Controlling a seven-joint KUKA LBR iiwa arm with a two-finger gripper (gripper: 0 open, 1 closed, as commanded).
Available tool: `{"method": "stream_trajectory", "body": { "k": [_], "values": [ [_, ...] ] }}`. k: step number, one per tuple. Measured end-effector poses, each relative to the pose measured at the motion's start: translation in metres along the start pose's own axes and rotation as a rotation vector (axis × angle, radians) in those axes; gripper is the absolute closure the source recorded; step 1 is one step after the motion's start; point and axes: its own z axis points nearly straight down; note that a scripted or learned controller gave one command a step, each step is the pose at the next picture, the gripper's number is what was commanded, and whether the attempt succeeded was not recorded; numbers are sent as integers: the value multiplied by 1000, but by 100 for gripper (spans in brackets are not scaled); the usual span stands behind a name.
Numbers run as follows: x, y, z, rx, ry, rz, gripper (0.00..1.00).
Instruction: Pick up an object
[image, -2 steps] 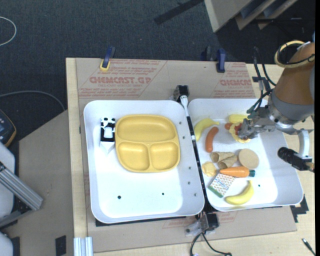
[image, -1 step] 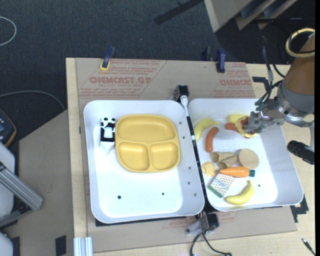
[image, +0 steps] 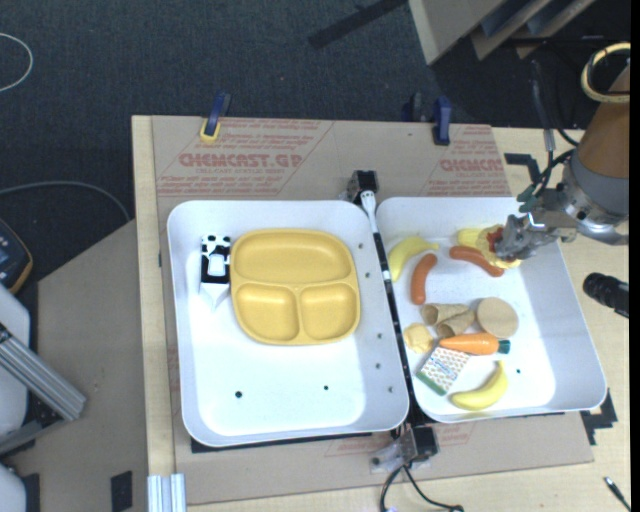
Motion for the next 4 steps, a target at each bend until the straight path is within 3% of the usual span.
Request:
{"method": "stream_trajectory", "body": {
  "k": [3, 4],
  "values": [
    [154, 14, 21, 6, 4, -5, 100],
    [204, 20, -3, 1, 3, -4, 100]
  ]
}}
